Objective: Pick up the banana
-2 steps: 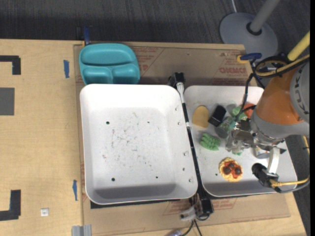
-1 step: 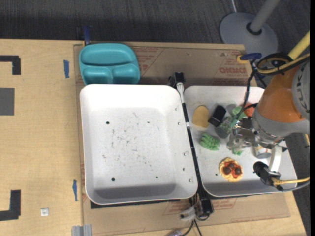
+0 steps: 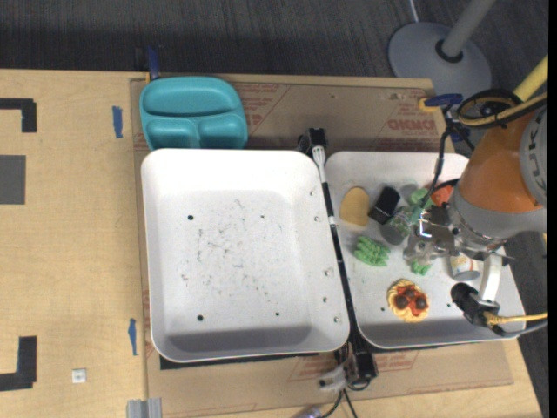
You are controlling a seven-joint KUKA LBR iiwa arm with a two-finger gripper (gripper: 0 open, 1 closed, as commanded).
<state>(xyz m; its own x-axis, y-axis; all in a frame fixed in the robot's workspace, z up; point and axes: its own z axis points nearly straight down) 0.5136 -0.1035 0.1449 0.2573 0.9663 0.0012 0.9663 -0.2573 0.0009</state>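
1. The pincer (image 3: 424,236) hangs low over the middle of the right bin (image 3: 505,325), among the small toys.
2. I cannot tell how wide it is open, or if it has hold of anything.
3. I cannot pick out a banana for sure. The only yellowish thing is a round tan lump (image 3: 354,205) near the right bin's far left corner, left of the pincer and apart from it.
4. The arm (image 3: 500,181) reaches in from the right, bent down over the bin.
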